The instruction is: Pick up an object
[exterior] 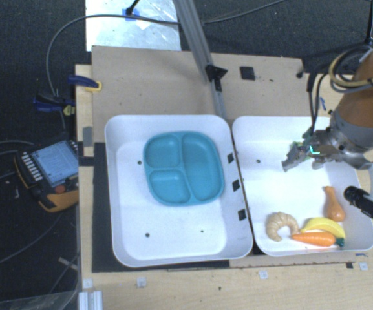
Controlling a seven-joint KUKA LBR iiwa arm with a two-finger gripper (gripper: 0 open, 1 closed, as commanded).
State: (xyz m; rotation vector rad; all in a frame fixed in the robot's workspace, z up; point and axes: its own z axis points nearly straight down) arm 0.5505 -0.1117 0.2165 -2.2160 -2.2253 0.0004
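Dark carpet surrounds a tan surface [173,82] that carries two shallow white bins side by side. Low in the right bin [264,141], toward the lower right of the frame, four toy foods huddle: a carrot [314,239] lying along the bin's near wall, a banana [324,226] touching it just above, a croissant [282,225] at their left, and a small orange gourd-shaped piece [332,203] standing apart at upper right of the banana. Up from this cluster, near the middle of the right bin, hangs the hand [295,158], its fingers pointing left and down; nothing sits between them, and I cannot tell whether they are parted or closed. The foods lie well apart from it, below and to its right. Behind it the grey and orange arm [364,102] fills the right edge. A blue divided plate [183,167] rests in the left bin [128,237]. A handheld controller [49,173] lies on the carpet at far left.
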